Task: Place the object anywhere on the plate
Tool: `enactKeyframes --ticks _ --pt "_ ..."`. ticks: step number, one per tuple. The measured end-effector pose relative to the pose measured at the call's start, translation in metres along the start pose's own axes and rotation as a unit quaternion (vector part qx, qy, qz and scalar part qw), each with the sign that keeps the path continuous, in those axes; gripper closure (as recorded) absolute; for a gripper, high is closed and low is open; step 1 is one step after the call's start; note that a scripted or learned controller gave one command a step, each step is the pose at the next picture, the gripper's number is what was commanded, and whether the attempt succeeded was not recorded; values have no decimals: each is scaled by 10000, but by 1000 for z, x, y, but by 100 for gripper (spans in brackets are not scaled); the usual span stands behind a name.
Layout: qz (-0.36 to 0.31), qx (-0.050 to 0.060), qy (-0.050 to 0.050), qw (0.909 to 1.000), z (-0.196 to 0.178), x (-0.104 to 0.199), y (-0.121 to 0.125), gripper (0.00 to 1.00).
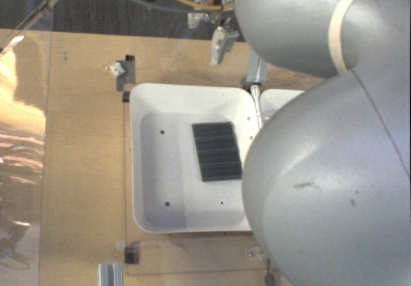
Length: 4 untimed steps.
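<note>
1. The only loose thing in sight is a dark ribbed slab (217,151), which I take to be the object to move. It lies flat on the floor of the left bin (138,150), right of the middle and closer to the bin's right wall than its left. Its long sides run from the far edge toward the near edge at a slight slant.

2. Handling, as a judgement: it looks stiff, thin and fairly light, more like moulded plastic or rubber than anything fragile. The ridges across its top should give some friction, but it sits so low on the floor that there is little edge to catch.

3. The best hold is probably across the narrow width, near the middle of its length, coming straight down so both long edges are caught together.

4. What I take for the claw (219,44) hangs over the bench (83,169) beyond the left bin's far edge, near its far right corner. I cannot tell whether it is spread or closed, and nothing is visible in it.

5. The slab is well apart from the claw, toward the near edge and lower. The bulky grey arm (321,182) covers most of the right bin (282,99), and its outline comes just beside the slab's near right corner.
</note>
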<state>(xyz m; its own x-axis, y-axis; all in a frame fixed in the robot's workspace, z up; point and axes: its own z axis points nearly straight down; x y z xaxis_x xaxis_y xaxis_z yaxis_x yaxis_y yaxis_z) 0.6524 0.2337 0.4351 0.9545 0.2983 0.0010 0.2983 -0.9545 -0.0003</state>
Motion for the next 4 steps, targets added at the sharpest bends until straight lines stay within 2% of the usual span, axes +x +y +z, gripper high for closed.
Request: enactKeyframes --ticks 1,2,3,4 --pt "0 0 0 10000 0 0 0 0" --pt "1 4 3 10000 -11 0 2 100" --pt "1 2 -1 10000 -11 0 2 0" --pt "510 -2 -10 9987 190 -34 -10 0"
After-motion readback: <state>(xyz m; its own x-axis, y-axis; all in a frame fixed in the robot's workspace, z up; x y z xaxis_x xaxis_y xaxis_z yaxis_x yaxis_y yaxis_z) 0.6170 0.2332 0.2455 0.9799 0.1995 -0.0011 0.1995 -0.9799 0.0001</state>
